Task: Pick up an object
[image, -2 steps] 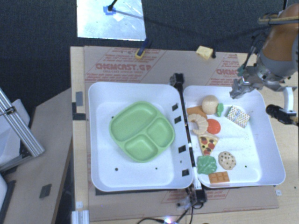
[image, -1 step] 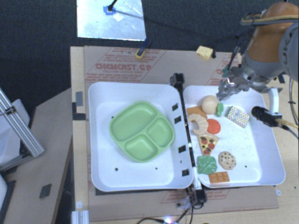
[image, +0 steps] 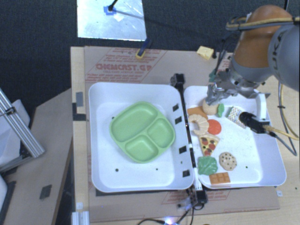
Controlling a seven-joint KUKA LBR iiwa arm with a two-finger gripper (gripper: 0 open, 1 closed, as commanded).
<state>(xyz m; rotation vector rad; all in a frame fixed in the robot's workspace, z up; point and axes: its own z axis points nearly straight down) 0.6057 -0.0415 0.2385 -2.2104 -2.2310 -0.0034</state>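
Where the gripper hangs low over the far corner of the right bin, right above a tan bread-like piece, we cannot tell its state. Beside it lie a shrimp, red disc, pizza slice and cookie. We find bare floor along that bin's right side, while the left bin holds a green tray, and the cardboard beyond bears red lettering too blurred to read.

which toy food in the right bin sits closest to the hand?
The tan bread-like piece at the bin's upper-left, directly under the hand. The pizza slice, cookie and cracker lie farther toward the bin's near edge.
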